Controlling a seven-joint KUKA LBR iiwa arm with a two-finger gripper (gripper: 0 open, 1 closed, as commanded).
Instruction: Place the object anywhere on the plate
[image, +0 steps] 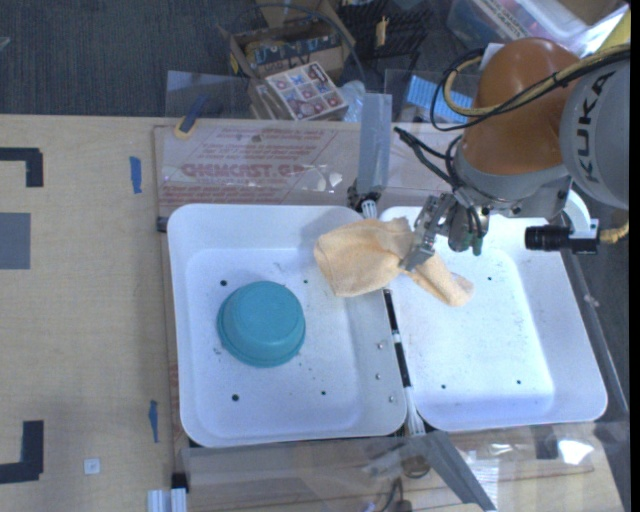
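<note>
- We saw the yellow cloth draped across the ridge between the left bin and the right bin, one end trailing into the right one.
- The gripper had pinched the cloth's right part between its fingers.
- The teal plate sat in the left bin, well apart from the cloth.
- We judged the carry needed enough lift to clear the ridge, then a release squarely over the plate.
</note>
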